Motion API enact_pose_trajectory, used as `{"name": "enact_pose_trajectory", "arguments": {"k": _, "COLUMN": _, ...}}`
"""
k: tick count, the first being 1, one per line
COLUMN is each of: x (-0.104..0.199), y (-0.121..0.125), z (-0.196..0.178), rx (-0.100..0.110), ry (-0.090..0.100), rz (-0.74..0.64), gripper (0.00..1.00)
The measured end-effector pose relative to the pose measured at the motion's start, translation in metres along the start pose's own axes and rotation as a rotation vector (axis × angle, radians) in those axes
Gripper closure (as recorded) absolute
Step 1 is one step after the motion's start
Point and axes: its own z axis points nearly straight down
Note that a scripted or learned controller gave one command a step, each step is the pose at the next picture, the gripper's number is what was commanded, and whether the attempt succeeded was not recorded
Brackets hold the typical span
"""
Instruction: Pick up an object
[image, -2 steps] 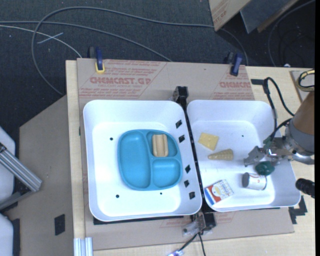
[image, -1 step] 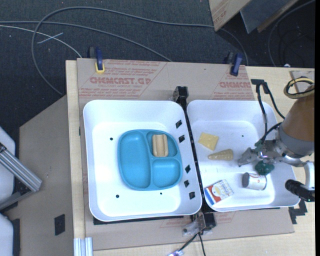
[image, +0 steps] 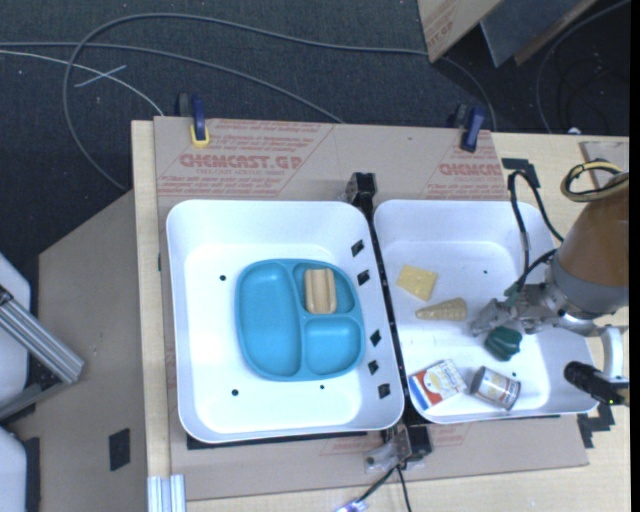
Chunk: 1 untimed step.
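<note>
From above, a cardboard-topped bench (image: 300, 160) stands on dark carpet with loose cables, bearing two shallow white bins. The left bin (image: 200, 300) holds a glossy blue divided tray (image: 270, 320) with a tan block (image: 319, 290) in its upper right compartment. In the right bin (image: 450, 230) lie a flat yellow wedge (image: 417, 282), a pale cone-like piece (image: 443, 311), a printed packet (image: 437, 384), a small metal can (image: 495, 388) and a dark green round object (image: 503, 343). The gripper (image: 510, 318) sits just above the green object; its state cannot be told.
</note>
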Motion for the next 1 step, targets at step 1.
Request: {"name": "enact_pose_trajectory", "arguments": {"k": 1, "x": 0.0029, "y": -0.0028, "z": -0.0075, "rx": 0.01, "ry": 0.007, "rz": -0.001, "gripper": 1.0}}
